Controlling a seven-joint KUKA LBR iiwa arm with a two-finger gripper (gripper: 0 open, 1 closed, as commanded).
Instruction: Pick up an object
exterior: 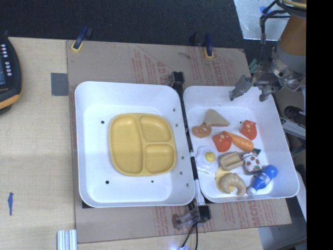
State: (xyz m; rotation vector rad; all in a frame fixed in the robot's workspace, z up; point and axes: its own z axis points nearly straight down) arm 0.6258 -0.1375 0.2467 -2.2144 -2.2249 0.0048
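My gripper [253, 91] hangs open above the far edge of the right bin [276, 191], with nothing between its fingers. Below it in that bin lie several toy foods: a tan sandwich wedge [215, 117], a pretzel [201, 130], a red strawberry [248, 129], a red piece [222, 140], an orange carrot [240, 141], a fried egg [207, 157], a hot dog bun [230, 160], a croissant [233, 184], a small white and red piece [252, 163] and a blue bottle [263, 178].
The left bin [93, 181] holds a yellow divided plate [141, 143]. A black and orange pendant [8, 72] lies at the bench's left edge. Blue clamps [208, 46] pin the cardboard at the back.
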